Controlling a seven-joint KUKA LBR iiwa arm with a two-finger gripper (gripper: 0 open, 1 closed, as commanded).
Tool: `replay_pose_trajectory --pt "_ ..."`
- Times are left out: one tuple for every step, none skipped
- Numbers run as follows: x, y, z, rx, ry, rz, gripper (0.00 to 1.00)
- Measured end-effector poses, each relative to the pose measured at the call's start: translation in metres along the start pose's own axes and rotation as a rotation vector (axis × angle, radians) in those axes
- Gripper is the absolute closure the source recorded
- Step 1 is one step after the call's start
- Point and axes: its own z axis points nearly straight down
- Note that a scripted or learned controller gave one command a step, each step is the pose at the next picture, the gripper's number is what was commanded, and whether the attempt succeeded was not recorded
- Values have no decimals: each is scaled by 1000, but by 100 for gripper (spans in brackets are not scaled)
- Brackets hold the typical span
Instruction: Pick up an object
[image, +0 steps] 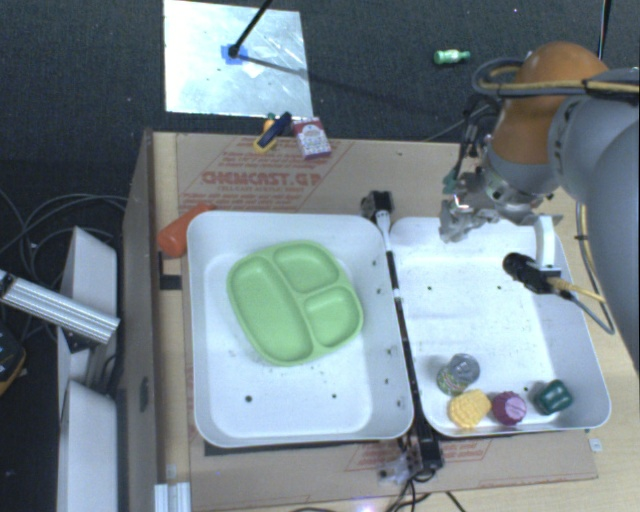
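Several small objects lie along the near edge of the right bin (480, 300): a grey round can (459, 373), a yellow ridged piece (468, 408), a purple piece (508, 407) and a dark green piece (551, 396). My gripper (453, 228) hangs at the far left corner of that bin, well away from those objects. The wrist body covers the fingers, so their state is hidden. Nothing shows beneath the gripper.
A light green divided plate (293, 301) sits in the left bin (230, 400). A black bracket (529, 271) juts over the right bin's right side. An orange item (174, 230) rests off the left bin's far corner, and small packets (312, 138) lie on the cardboard behind.
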Motion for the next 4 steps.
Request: replay_pose_trajectory --pt "-1 1 -11 -3 -2 -4 100" --pt "-1 2 -22 -6 -3 -10 100" --pt "33 11 -19 0 -1 1 100" --pt "33 11 -19 1 -2 1 0"
